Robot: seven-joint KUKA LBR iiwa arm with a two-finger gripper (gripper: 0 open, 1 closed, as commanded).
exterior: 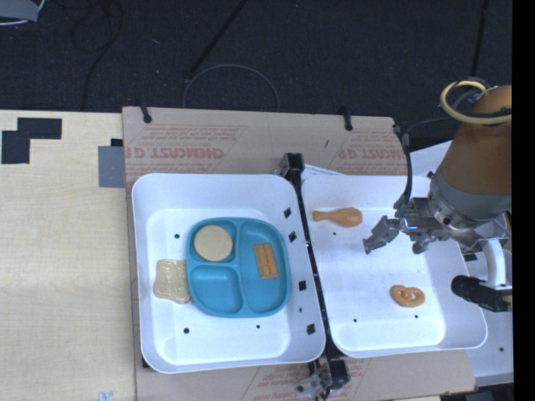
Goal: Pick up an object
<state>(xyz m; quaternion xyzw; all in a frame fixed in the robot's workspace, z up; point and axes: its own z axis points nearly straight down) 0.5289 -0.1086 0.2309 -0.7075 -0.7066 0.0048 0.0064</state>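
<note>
White bins, left (139, 224) and right (368, 312), sit touching on printed cardboard (251, 140); a black patch (29, 136) marks the bench's (58, 274) far-left corner, and cables (230, 78) loop beyond.

One fixed camera looks down at a slant on both white bins (159, 215), the arm (476, 165) entering from the right.

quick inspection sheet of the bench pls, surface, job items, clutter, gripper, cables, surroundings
surface: two shallow white bins, left bin and right bin, on brown cardboard.
job's things: right bin holds tan drumstick-shaped toy and orange coiled pretzel-like toy; left bin holds blue three-compartment plastic tray with round tan disc and orange rectangular cracker, pale beige flat piece beside it.
clutter: nothing seen.
grippers: gripper above right bin, holding nothing.
cables: black cables behind bench.
surroundings: dark floor, light wooden tabletop.
</note>
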